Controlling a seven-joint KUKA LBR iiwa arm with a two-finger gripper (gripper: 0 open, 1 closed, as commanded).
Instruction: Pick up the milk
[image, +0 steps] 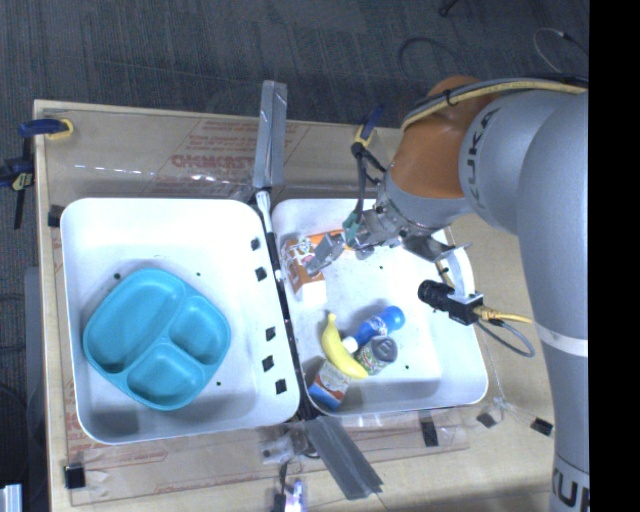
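We see the small milk carton with orange and white printed sides (303, 257), lying tipped on its side, in the right bin's upper left corner, beside the divider

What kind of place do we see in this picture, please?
Probably a robot test bench in a lab. Two white bins, left and right, are fixed to a board; clamps grip its edge; a grey arm reaches over small grocery items like a banana.
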